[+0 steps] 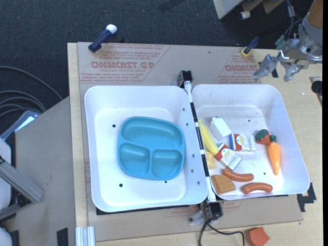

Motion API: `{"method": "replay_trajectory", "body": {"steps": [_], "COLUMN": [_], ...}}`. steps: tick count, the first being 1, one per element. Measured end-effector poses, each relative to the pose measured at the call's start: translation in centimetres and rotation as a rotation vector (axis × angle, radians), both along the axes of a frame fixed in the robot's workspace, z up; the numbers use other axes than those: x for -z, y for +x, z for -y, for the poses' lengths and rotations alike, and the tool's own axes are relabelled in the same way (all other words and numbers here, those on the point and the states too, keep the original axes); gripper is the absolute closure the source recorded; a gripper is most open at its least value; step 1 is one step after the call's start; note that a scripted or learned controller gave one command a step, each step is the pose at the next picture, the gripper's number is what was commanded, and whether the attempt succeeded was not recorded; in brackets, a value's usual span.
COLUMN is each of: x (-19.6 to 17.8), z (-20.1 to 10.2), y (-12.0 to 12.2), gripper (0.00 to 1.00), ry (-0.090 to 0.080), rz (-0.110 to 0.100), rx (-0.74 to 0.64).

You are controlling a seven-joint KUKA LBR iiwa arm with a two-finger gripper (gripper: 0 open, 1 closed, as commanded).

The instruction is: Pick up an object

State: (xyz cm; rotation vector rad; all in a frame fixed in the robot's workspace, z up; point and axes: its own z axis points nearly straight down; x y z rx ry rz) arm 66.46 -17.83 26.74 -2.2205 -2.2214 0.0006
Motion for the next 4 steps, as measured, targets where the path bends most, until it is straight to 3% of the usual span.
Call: {"method": "replay_trajectory", "body": {"steps": [1,2,3,4], "x": [14.4,18.3,18.3,17.3], "z": [1.6,-1.2,-4.1,-4.1], "y": [0.1,0.2,-7.9,-7.8], "gripper": [0.00,0.00,0.00,1.00], "ry": [0.001,0.001,0.001,0.000], "rz": [-0.002,-0.002,-0.001,0.001], "rx": [0.001,-0.001,0.001,0.002]}}
